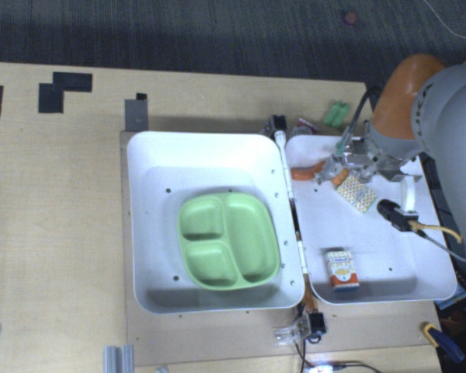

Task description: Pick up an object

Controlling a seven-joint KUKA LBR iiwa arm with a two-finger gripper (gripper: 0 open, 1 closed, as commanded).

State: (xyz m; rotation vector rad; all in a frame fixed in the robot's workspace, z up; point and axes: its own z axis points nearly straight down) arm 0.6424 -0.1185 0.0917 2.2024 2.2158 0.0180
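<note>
My gripper (335,171) hangs low over the back left part of the right bin (388,286). Directly at its tip lie an orange, carrot-like piece (303,173) and a pale checkered packet (358,197). The gripper's body hides where it meets them, so I cannot tell whether it touches either one. A small orange and white carton (342,270) stands near the front of the same bin, well apart from the gripper. In the left bin (151,208) lies a green divided plate (227,239).
Behind the right bin, on the bench, lies a green object (335,115) beside some small clutter. A narrow rim (292,208) separates the two bins. The arm's grey body and orange band (404,92) crowd the right bin's back right corner.
</note>
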